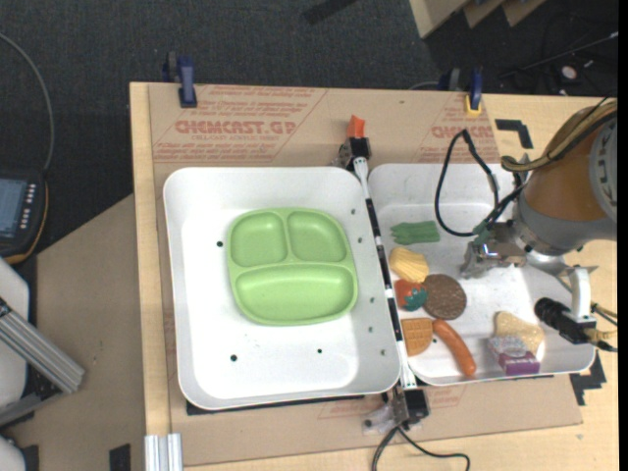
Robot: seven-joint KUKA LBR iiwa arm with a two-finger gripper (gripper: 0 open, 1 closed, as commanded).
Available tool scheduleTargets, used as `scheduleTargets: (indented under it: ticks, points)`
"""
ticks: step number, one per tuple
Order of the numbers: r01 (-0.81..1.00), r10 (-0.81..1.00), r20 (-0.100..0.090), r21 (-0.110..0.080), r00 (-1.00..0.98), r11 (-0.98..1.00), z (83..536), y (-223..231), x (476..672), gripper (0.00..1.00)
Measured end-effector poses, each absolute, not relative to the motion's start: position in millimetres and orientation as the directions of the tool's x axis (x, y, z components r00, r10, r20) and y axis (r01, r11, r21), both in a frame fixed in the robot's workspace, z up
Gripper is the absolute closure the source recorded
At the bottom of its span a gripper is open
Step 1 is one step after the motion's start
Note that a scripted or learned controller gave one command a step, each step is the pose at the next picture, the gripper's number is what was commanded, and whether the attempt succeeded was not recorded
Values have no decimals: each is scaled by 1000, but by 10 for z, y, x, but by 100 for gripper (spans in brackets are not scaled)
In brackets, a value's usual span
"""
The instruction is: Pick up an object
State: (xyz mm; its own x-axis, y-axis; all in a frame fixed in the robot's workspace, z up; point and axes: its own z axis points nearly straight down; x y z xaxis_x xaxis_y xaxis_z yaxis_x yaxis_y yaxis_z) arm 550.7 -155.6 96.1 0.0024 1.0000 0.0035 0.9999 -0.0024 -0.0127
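Sausage (457,347) toy looks light, stiff, slick; we'd pinch it across its middle; pincer (488,252) state we cannot tell.

Two white bins are being viewed from above on a cardboard-covered bench (294,116). The left bin (196,263) is being occupied by a green divided plate (291,266). In the right bin (432,189), a green piece (416,232), a yellow piece (409,263), a brown round patty (444,296), an orange sausage (456,346) and a purple block (518,361) are being held. The gripper (483,255) is being hung over the right bin, above bare floor just right of the patty.
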Motion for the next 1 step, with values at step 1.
scheduleTargets:
  ticks: [1]
  points:
    - [1000,1000,-8,10,4,-4,1849,-2216,5718,100]
